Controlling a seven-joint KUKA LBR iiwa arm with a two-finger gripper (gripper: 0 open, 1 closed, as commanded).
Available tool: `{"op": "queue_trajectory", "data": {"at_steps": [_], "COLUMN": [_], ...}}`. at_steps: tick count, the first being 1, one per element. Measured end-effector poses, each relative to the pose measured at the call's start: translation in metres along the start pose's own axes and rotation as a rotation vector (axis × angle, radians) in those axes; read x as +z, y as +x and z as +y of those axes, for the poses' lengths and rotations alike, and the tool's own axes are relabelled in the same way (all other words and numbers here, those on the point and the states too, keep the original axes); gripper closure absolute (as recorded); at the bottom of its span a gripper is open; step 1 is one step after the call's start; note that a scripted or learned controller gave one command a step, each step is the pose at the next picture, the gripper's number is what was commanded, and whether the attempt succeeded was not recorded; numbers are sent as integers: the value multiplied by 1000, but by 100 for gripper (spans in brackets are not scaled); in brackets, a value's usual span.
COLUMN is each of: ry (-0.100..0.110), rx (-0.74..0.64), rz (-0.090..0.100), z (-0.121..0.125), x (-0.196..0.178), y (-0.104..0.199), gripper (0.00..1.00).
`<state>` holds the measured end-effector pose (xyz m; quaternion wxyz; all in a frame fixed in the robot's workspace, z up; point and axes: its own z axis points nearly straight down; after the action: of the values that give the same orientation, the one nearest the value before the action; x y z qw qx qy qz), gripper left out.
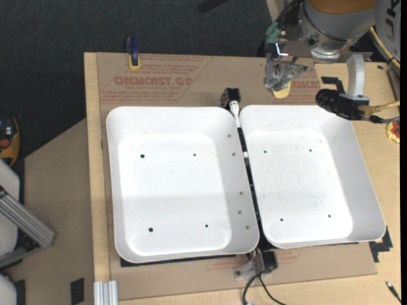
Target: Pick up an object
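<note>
Just in front of the right bin (359,189), at its near left corner, a small black clip (265,260) sits on the brown board (184,81) with a cable running off it. The right bin is white and shallow, with four dark dots (281,220) on its floor. The left bin (127,189) is the same kind and sits right beside the right bin, on its left. A thin black strip (245,161) runs along the right bin's left edge, between the two. At the far end of that strip, by the right bin's far left corner, is another black clip (230,96).

Just past the right bin's far edge, the gripper (280,86) hangs over the board. Its fingers are close together and pinch a small yellow thing (280,93) at their tips. The yellow thing is outside the right bin, just behind its far rim. The grey arm (337,5) goes up from the gripper, farther back.

Far to the left of the right bin, at the board's far edge, stands a blue and yellow clamp (133,51).
</note>
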<state>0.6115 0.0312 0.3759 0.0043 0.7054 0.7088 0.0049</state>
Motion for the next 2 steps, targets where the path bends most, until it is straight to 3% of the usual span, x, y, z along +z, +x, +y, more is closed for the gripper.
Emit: {"op": "queue_trajectory", "data": {"at_steps": [1, 2], "ry": [20, 5], "rx": [1, 8], "rz": [0, -2], "z": [55, 55], "x": [104, 57], "y": [36, -3], "gripper": [100, 100]}}
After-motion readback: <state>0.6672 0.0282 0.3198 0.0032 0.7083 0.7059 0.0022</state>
